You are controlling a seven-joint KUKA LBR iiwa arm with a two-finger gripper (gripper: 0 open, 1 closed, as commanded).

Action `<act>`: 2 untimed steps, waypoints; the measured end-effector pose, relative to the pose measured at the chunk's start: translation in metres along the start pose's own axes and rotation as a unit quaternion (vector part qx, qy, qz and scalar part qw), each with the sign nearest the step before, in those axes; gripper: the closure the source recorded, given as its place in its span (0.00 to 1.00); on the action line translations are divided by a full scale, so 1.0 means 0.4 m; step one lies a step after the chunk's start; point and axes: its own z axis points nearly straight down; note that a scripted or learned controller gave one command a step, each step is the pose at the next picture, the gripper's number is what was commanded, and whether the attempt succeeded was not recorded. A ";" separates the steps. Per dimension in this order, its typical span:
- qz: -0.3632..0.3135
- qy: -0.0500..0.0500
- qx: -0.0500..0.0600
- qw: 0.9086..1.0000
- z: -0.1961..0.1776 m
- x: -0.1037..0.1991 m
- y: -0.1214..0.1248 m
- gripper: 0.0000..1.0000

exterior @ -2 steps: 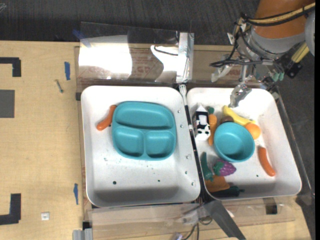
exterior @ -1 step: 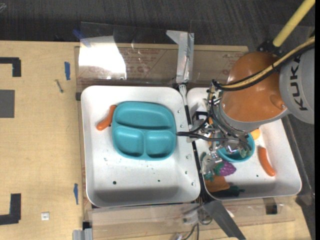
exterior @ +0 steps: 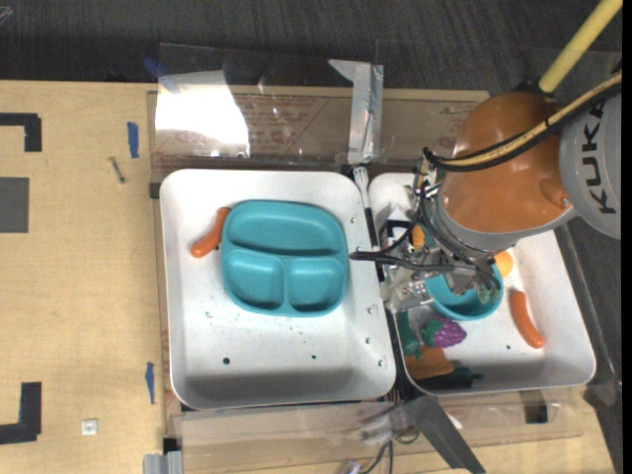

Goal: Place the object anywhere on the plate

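A teal three-compartment plate (exterior: 284,257) lies in the left bin (exterior: 188,344) with nothing on it. An orange sausage-shaped piece (exterior: 207,237) rests on the bin floor against the plate's left rim. My gripper (exterior: 419,280) hangs low over the left part of the right bin (exterior: 568,363), beside the divider between the bins. The orange wrist band hides most of it. Just below and right of it sit a small teal bowl (exterior: 474,302) and a purple toy (exterior: 446,334).
The right bin also holds an orange sausage-shaped piece (exterior: 525,320) at the right, a brown-orange item (exterior: 431,365) near the front wall and a yellow piece (exterior: 505,262) by the bowl. A clear plastic sheet (exterior: 296,117) lies behind the bins.
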 end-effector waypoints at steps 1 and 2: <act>-0.025 0.001 -0.001 1.000 -0.164 -0.152 0.141 1.00; -0.070 0.004 -0.001 0.998 -0.144 -0.416 0.144 1.00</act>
